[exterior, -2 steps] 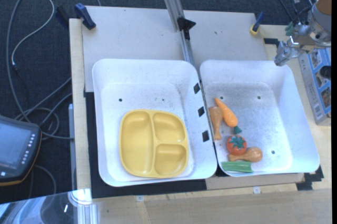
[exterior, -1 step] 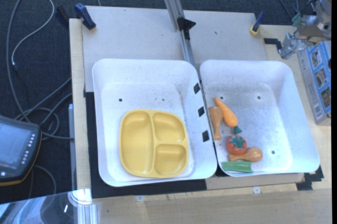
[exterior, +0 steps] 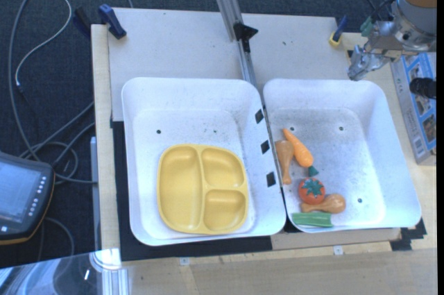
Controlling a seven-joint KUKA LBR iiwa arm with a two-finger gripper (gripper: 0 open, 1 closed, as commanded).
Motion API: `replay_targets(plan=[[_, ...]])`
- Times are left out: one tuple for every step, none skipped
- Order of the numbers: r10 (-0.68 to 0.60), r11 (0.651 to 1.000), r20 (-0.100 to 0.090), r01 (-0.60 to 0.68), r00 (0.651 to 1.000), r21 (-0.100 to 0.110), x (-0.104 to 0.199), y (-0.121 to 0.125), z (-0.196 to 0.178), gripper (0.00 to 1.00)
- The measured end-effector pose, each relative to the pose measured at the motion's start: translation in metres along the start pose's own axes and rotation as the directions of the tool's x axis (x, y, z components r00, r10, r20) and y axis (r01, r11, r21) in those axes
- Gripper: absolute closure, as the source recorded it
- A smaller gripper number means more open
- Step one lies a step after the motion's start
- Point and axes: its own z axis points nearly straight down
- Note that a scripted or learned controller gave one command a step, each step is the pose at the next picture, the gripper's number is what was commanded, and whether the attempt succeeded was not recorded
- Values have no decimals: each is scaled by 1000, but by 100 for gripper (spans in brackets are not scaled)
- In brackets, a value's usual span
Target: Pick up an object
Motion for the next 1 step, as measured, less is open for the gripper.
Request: replay_targets(plan=[[0,1000,0,0,1000,1,53,-9,-5,100]])
